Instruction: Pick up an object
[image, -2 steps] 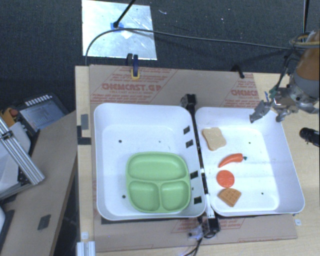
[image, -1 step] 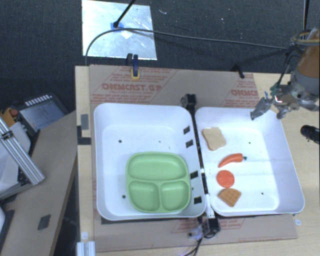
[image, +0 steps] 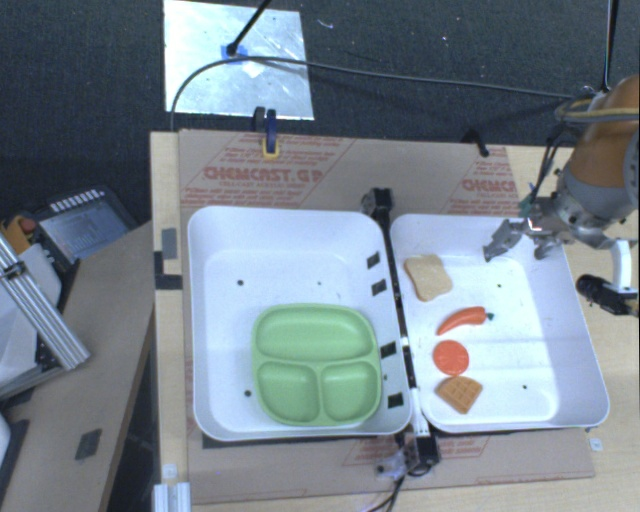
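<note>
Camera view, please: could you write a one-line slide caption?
Gripper hovers open over the right bin's far edge; bread slice, chili, tomato slice and waffle lie untouched.

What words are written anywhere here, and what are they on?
"CHEMCAST G P", in red, on the brown sheet behind the left bin.
The same red print repeats at the sheet's right corner and front edge, too blurred to read.
The food pieces and green plate carry no words.

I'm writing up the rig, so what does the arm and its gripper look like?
The arm has an orange band above a rounded grey wrist at the view's right. Thin dark cables run along it. The gripper is small, grey metal, with two slim prongs.
</note>
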